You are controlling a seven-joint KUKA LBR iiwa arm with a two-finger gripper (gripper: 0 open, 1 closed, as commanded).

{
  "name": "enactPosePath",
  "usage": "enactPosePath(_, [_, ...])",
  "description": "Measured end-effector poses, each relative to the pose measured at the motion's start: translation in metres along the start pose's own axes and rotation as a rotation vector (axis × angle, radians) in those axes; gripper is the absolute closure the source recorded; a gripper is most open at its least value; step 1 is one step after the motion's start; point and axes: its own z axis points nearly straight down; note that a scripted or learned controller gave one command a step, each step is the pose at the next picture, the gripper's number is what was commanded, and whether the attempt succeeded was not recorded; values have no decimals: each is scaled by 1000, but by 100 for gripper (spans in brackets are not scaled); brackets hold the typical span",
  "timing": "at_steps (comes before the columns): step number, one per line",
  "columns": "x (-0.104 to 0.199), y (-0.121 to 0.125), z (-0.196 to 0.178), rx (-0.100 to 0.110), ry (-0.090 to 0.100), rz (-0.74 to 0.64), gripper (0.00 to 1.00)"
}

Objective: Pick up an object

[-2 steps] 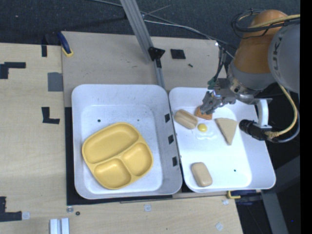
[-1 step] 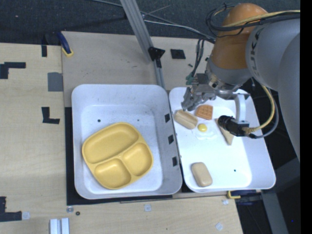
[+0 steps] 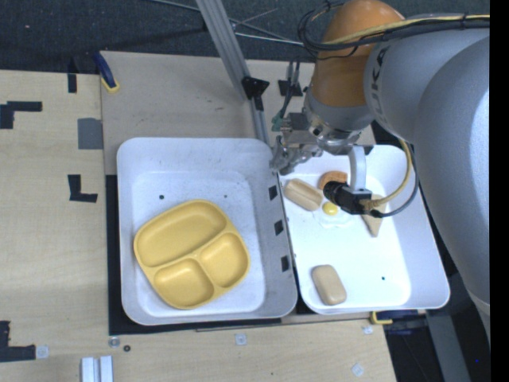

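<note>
My gripper (image 3: 284,159) hangs over the far left corner of the right bin (image 3: 398,293), by the wall between the two bins. Just in front of it and to its right lies a tan roll-shaped piece (image 3: 301,194). Next to the roll are a small fried-egg piece (image 3: 332,209) and an orange-brown piece (image 3: 333,179), the latter partly hidden behind a black part of the arm. A tan wedge (image 3: 371,225) lies further right. A tan loaf (image 3: 328,284) rests alone near the bin's front. I see nothing held in the gripper.
The left bin (image 3: 159,165) holds a yellow divided plate (image 3: 191,253) in its front half. A slanted metal pole (image 3: 231,54) runs down to the bins' far edge. The grey arm and its orange band (image 3: 354,46) loom over the right bin's far and right sides.
</note>
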Motion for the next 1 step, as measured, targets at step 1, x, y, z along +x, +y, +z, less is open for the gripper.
enactPosePath(1, [45,9,11,0,-1,1,100])
